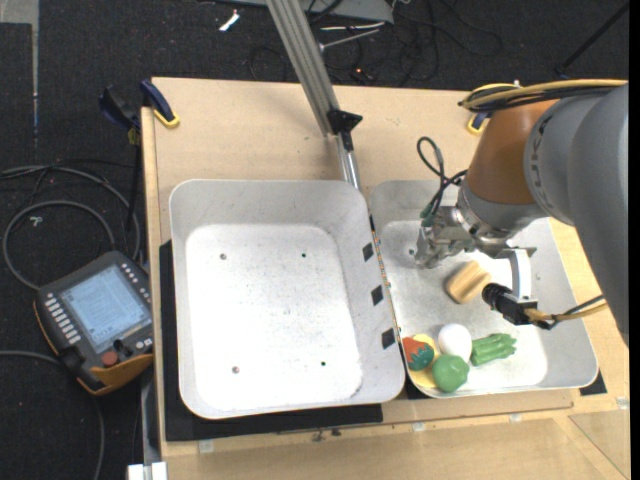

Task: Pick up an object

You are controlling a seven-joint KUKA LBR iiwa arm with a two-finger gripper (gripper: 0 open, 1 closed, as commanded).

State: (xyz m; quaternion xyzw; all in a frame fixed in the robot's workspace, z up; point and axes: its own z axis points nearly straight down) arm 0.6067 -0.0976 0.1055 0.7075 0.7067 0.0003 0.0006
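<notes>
Left bin (200, 268): bare white floor.
Gripper (432, 250): low in the right bin (570, 363), just left of the tan block (464, 282); whether it is spread or pressed together, I cannot tell.
Toys: white ball (455, 339), green ball (450, 372), green piece (492, 348) at the near wall.
Advice: center over the block before closing.
Writing: none readable.

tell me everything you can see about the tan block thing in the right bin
The tan block is a short, chunky piece, light wood-like in colour, with rounded ends. It lies on its side, tilted at a slant, on the floor of the right bin, near the bin's middle. The gripper hangs just up and to its left, with nothing seen between its fingers. A black fitting on the arm sits close at the block's lower right; whether they touch cannot be told. The block lies apart from the toys along the bin's near edge.
</notes>
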